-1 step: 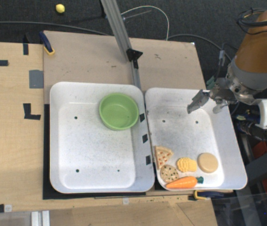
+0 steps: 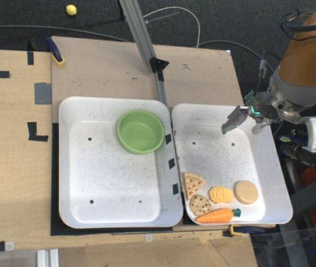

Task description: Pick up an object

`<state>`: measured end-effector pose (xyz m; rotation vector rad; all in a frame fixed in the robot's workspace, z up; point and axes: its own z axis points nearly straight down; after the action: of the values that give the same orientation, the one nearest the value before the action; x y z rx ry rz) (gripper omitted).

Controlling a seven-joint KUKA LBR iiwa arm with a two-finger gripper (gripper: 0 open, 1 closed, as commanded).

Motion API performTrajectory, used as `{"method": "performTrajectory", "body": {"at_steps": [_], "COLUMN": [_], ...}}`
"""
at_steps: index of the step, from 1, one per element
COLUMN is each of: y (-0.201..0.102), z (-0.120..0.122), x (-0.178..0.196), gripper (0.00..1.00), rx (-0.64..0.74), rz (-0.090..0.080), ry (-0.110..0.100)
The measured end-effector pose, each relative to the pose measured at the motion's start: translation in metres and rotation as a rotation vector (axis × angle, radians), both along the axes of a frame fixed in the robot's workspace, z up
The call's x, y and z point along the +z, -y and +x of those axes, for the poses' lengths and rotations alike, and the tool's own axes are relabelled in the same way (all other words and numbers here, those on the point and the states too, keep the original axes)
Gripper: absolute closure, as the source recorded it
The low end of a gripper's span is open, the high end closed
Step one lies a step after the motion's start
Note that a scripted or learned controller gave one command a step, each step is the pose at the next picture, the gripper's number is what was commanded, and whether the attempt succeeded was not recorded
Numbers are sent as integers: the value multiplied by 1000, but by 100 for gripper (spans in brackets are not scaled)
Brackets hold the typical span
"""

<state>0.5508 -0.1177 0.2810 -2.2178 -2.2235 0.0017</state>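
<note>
At the near end of the right-hand shallow white bin (image 2: pixel 269 166) lies a cluster of small plastic toy foods: an orange carrot with a green tip (image 2: pixel 217 215), a yellow corn-like piece (image 2: pixel 220 194), a round tan bun (image 2: pixel 246 192), a chocolate-chip cookie (image 2: pixel 200 204) and a pizza wedge (image 2: pixel 192 183). All look light, stiff and rather smooth, so they may slip or skid if pinched off-centre. The bun sits a little apart and seems the easiest to take, gripped across its width; the carrot would be best held across its narrow middle. A green plastic bowl (image 2: pixel 141 130) sits in the left bin (image 2: pixel 74 160), likely graspable only by its rim. Above the far end of the right bin, the tool (image 2: pixel 246 120) hangs with its two fingers spread apart, holding nothing and well away from the toys.
</note>
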Motion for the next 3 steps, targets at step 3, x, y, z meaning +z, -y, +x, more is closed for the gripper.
{"method": "performTrajectory", "body": {"at_steps": [3], "y": [-1], "z": [-11], "x": [-159], "gripper": [0], "rx": [-2], "rz": [0], "ry": [-6]}}
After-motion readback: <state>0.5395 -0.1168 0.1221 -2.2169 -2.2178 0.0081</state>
